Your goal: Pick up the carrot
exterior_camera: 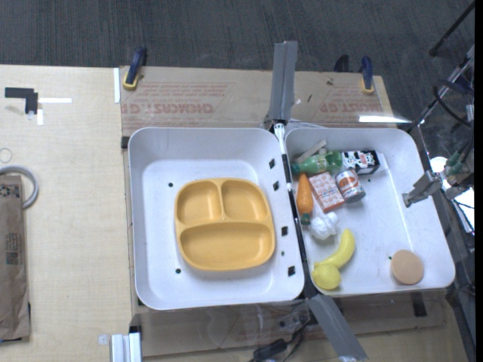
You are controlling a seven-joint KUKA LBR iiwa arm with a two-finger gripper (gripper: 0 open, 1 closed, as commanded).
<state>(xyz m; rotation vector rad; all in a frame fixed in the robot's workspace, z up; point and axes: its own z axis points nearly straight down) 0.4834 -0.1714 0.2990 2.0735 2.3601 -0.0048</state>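
We start at the near edge of the bench [68,202], where the two white bins sit side by side. In the right bin [430,225], nearest to us, a yellow lemon [327,277] lies by the front left corner, touching the lower end of a banana [343,249] that curves up and away from it. Over by the front right corner we see a round tan disc [407,267], well apart from everything else. Moving back, a crumpled white lump [324,225] sits just above the banana, close to the dividing wall. And there is our carrot [304,194], orange with a green end, lying lengthwise along the left wall of the right bin, just beside a small red-and-white box [327,191] on its right. Next to that box a small can [350,185] lies tipped on its side. Farther back we spot a green bottle [318,162] lying across the bin, and a black-and-white carton [360,161] to its right, near the rear wall. In the left bin [151,172] a yellow divided plate [224,224] rests flat in the middle. At the right rim of the right bin we make out the hand [417,193], a grey shape well apart from the carrot; we cannot tell how it is set. Beyond the bins, brown cardboard [196,96] lies clamped to the bench.
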